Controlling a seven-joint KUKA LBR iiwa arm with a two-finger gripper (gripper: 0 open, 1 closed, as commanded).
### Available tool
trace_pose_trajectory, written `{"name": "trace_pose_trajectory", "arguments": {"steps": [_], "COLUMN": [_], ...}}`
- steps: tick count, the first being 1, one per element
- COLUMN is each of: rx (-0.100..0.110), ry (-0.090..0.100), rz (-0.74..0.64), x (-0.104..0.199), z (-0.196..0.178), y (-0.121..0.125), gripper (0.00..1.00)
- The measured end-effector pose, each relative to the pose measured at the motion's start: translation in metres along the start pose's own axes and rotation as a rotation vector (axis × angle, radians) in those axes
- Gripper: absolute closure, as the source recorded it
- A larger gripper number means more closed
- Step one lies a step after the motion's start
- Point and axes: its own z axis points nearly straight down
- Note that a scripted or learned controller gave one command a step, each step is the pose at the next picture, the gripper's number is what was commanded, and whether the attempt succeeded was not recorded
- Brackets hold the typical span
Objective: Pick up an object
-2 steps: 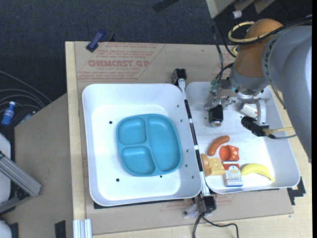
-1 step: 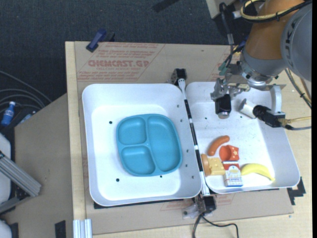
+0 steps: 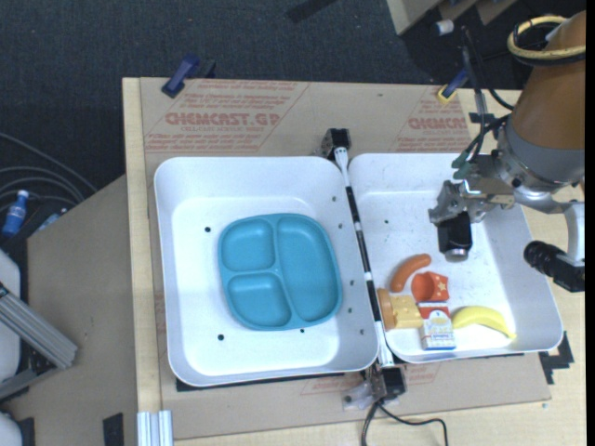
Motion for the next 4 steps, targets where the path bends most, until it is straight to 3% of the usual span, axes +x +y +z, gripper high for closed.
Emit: {"name": "trace_pose_trajectory", "arguments": {"steps": [1, 2, 3, 4], "rx": [0.001, -0.003, 0.0, 0.001], "ry": [0.0, -0.002, 0.0, 0.001], "rz": [-0.001, 0.0, 0.0, -0.001], "x": [0.035, -0.022, -0.039, -0.027], "z": [0.011, 0.004, 0.045, 0.064], "y": [-0.046, -0.041, -0.05, -0.05], "gripper": [1.0, 1.0, 1.0, 1.0]}}
